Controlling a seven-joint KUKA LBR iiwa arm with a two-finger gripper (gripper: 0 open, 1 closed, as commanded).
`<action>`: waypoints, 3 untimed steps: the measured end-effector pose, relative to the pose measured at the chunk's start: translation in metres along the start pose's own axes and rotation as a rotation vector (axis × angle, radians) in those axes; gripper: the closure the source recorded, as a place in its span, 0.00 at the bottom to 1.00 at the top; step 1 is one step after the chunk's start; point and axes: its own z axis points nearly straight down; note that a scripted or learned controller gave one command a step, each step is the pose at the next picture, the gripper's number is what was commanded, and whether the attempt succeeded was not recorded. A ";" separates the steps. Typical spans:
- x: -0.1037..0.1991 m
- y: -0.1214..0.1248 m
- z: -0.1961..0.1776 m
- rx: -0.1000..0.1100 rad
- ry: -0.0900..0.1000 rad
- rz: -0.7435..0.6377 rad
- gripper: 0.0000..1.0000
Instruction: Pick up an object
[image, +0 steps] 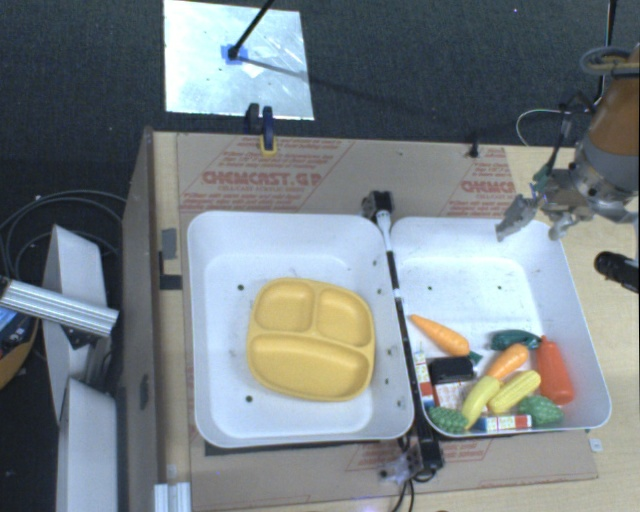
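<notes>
1. Gripper (533, 219) poised over the far right rim of the right bin (560, 300), fingers (512, 221) spread apart, pinching nothing.
2. Heaped in the near right corner of that bin: an orange carrot (441, 335), a smaller carrot (508, 360), a red-orange piece (555, 372), two yellow pieces (497, 393), green items (545, 409) and a dark box (450, 369), mostly touching one another.
3. Well apart from the gripper, all of them.
4. In the left bin (215, 300), lying flat near the middle, a yellow divided plate (310, 338).
5. Under both bins, a cardboard-covered counter (330, 170).
</notes>
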 end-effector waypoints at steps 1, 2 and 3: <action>0.064 -0.047 0.103 0.004 0.002 -0.001 0.00; 0.083 -0.097 0.153 0.002 0.001 0.002 0.00; 0.082 -0.095 0.142 -0.002 0.000 0.001 1.00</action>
